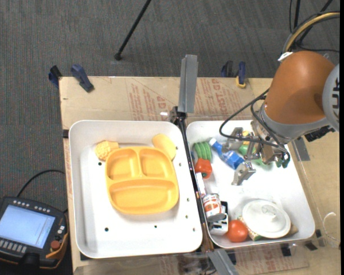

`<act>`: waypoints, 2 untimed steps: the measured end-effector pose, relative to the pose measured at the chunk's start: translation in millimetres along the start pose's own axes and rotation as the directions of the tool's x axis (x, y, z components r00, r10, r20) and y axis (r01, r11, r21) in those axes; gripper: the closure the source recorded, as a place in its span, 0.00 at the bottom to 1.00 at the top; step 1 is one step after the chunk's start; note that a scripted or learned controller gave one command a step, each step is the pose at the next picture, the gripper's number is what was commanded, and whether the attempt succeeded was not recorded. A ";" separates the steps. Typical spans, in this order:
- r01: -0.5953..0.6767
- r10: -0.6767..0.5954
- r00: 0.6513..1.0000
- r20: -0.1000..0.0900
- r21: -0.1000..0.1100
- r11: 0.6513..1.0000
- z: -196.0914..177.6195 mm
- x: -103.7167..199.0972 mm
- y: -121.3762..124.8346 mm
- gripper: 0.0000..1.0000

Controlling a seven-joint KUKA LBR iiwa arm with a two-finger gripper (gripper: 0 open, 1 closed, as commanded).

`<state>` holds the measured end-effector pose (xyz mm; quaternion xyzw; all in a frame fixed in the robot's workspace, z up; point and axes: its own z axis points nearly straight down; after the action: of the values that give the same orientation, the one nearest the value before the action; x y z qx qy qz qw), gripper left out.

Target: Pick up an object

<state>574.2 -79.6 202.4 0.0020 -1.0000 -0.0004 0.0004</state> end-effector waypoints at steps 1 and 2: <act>-0.021 0.021 1.000 -0.011 -0.002 1.000 98.5 -40.0 -14.1 0.00; 0.001 -0.001 1.000 0.002 -0.004 1.000 110.3 -67.3 -44.1 0.00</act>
<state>641.6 -123.4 92.0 0.0026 -1.0000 -0.0022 -0.0008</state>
